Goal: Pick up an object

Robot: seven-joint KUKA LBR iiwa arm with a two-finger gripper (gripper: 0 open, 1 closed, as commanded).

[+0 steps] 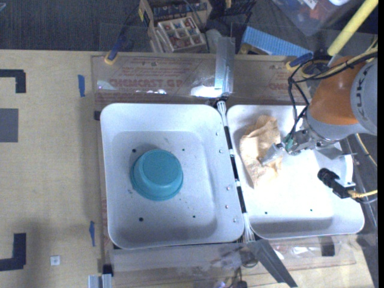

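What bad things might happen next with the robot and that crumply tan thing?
1. The tool sits at the edge of the crumpled tan bag, so it might pinch just a flap, and the bag could slip out when lifted.
2. The bag lies close to the wall between the bins, so a push could shove it against that wall instead of picking it up.
3. The blue bowl sits far away in the other bin, likely safe.

One fixed camera, mounted above the bench (42,161), looking down at a slant. Far enough to take in both white bins whole: left bin (114,125) and right bin (342,221) side by side mid-frame. Arm (339,101) enters from right edge. Floor clutter (180,23) along top.
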